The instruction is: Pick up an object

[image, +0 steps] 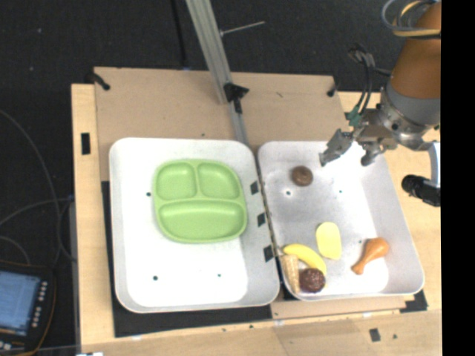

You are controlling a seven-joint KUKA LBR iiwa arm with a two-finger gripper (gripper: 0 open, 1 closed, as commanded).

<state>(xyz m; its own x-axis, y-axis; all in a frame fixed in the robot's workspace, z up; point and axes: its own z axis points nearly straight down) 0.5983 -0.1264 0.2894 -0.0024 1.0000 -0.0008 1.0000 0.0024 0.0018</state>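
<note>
Jaws spread wide, nothing between them; gripper (pixel 349 150) hangs over the right bin's (pixel 393 199) far edge. Near edge of that bin: dark round cookie (pixel 312 279) at the near-left corner, touching a banana (pixel 304 256). Pale yellow oval piece (pixel 329 240) just beyond the banana. Orange drumstick (pixel 370 254) toward the near-right corner. Brown round object (pixel 300 175) sits apart near the far-left corner, close to the gripper. Left bin (pixel 133 273) carries a green divided plate (pixel 200 202) near its far edge.
</note>
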